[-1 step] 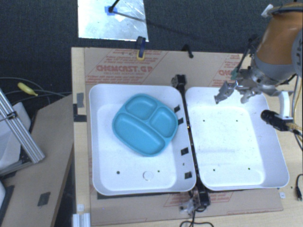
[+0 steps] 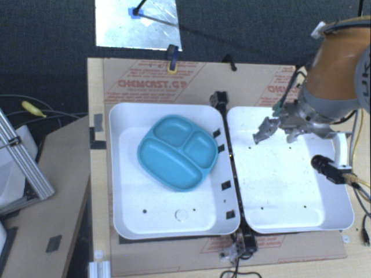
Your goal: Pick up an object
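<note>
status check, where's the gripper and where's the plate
Gripper over the right bin, nothing between its fingers. Blue divided plate flat in the left bin, untouched. Centre divider between them; nothing on the plate.

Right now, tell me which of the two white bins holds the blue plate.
The left bin holds the blue divided plate. The right bin has the gripper above it instead.
</note>
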`<state>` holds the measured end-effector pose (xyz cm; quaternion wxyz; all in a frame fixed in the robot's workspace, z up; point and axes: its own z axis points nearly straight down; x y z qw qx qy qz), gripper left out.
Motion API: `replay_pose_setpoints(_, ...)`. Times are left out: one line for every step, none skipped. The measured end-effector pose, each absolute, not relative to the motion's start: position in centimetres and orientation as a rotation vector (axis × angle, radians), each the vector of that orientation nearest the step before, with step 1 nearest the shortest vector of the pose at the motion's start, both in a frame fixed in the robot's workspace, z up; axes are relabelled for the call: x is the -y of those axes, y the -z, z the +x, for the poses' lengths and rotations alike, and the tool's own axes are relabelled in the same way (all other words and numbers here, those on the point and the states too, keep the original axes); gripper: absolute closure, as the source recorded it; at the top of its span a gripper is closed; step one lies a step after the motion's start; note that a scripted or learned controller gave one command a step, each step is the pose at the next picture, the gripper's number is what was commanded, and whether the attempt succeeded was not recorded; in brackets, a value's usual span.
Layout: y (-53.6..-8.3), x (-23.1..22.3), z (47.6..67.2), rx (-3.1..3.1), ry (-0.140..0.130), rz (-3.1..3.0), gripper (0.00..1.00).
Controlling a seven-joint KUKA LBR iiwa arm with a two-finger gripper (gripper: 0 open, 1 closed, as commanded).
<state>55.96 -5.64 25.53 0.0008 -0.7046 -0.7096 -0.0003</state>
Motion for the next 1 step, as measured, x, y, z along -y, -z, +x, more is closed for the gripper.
replay_pose_setpoints(-28.81, 2.91, 48.38, 2.227, 0.001, -2.212, 0.0)
